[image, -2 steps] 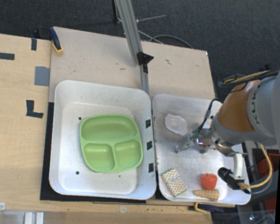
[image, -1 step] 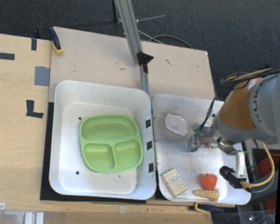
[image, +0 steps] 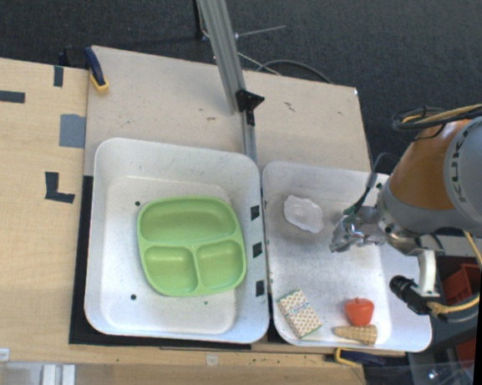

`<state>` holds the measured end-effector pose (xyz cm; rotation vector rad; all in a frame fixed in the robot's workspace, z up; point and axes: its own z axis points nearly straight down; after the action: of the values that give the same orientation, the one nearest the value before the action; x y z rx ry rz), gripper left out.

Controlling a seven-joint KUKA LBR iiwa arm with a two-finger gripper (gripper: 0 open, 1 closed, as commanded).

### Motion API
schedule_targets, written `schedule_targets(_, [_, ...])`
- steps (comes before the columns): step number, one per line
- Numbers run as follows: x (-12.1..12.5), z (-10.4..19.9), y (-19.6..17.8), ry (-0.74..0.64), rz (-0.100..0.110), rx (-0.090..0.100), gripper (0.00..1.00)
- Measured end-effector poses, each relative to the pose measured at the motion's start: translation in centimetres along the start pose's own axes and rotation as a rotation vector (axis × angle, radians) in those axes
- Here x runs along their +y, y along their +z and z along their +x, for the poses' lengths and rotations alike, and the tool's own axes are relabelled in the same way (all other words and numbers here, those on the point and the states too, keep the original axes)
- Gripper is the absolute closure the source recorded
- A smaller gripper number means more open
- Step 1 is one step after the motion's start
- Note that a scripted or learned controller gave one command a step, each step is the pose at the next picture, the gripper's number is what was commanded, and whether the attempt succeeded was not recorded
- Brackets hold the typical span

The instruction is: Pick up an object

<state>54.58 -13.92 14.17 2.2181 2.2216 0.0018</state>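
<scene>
Hand (image: 348,233) sits over the right bin (image: 334,187), near its far right side, on the end of the grey arm (image: 430,191) with the orange band. You can't read the fingers from this angle; I can't tell their state, and nothing shows pinched in them.

Closest candidate is the clear crumpled lump (image: 304,213), just beside the hand on its left, toward the divider between the bins. No clear long axis on it, roughly round, so approach angle shouldn't matter much. My call: that's the likely target, a short shift left and then down.

Other options all lie at the bin's near edge, well apart from the hand:
- checked packet (image: 301,313), near-left corner, long axis diagonal
- red fruit (image: 360,310), near-right
- cone (image: 355,332), touching or just under the fruit, long axis along the near edge

Left bin (image: 105,217) holds a green divided tray (image: 191,246); farthest from the hand, flat, poor pick.

Labels: part of a maker's name shows on the arm housing at the right, cut off and not readable. Packet pattern is too small to read. Nothing legible on the worktop (image: 25,169).
</scene>
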Motion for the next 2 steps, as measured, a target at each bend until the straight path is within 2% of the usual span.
schedule_targets(2, [-1.0,-0.4,-11.7,-0.001,-0.003,-0.001,1.00])
